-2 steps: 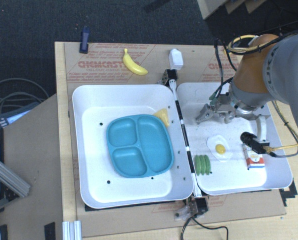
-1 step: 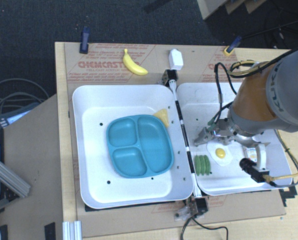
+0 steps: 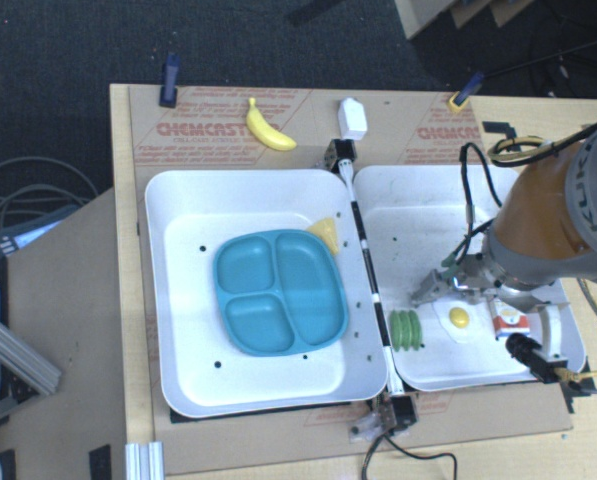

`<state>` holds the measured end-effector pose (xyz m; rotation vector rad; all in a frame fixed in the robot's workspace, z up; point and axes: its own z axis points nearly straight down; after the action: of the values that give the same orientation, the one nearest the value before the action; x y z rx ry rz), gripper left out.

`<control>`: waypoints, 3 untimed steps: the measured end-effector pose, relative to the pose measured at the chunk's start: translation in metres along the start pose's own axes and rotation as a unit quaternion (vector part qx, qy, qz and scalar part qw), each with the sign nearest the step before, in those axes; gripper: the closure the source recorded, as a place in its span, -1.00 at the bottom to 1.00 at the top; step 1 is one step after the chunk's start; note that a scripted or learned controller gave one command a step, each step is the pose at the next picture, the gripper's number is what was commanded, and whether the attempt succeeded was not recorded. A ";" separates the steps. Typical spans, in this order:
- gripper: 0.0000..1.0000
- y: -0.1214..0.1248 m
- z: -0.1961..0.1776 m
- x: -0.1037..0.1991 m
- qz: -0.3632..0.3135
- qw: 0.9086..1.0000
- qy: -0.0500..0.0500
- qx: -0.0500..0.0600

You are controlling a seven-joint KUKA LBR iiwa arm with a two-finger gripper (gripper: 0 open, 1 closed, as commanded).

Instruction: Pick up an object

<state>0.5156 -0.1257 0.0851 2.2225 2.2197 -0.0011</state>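
Grey with an orange band, the arm (image 3: pixel 548 218) reaches in from the right over the right-hand white bin (image 3: pixel 418 193), its wrist bent down so the end effector (image 3: pixel 440 283) points left, low above the bin floor. I cannot tell how far open it is. A fried egg toy (image 3: pixel 460 319) lies just beside it, nearer the camera, and a green ridged piece (image 3: pixel 406 330) rests left of the egg.
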 end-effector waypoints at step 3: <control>-1.00 0.090 0.000 -0.090 -0.002 1.000 0.004 0.001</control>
<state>0.6059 -0.2159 0.0847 2.2237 2.2289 0.0048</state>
